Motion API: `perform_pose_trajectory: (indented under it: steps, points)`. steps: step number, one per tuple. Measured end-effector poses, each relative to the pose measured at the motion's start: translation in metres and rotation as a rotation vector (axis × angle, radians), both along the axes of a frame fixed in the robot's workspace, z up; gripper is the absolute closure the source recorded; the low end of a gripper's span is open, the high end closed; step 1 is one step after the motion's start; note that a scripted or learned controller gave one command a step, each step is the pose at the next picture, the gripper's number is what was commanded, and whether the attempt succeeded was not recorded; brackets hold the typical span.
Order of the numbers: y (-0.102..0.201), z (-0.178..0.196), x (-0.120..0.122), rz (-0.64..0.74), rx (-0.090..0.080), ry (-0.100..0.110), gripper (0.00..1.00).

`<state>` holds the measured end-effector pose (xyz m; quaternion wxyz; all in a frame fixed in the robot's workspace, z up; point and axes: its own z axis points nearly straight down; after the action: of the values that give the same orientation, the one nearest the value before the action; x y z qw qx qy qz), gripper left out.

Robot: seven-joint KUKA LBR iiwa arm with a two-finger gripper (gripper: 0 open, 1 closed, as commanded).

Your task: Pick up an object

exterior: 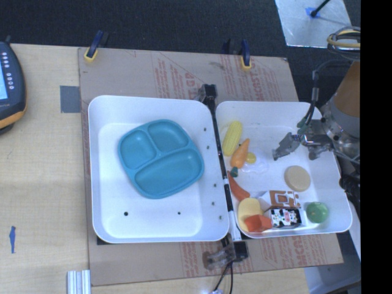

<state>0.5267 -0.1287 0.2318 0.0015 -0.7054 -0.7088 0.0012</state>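
Hovering hand [293, 147] above right bin [263, 112], small carton [285, 216] — print perhaps unreadable

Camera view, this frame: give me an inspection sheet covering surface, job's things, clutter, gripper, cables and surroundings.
Surface: wooden bench under a cardboard sheet, bearing two white bins.
Job's things: right bin holds corn, carrot, beige disc, green ball, small carton.
Clutter: left bin holds a blue divided plate.
Gripper: gripper over right bin, holding nothing.
Cables: black cable by the arm.
Surroundings: pendant at left; clamps on the cardboard.
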Motion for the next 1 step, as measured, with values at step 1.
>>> perform_pose_trajectory:
  steps: [1]
  points:
    - [-0.0266,-0.1469,-0.0344,-0.004,0.002,0.010,0.00]
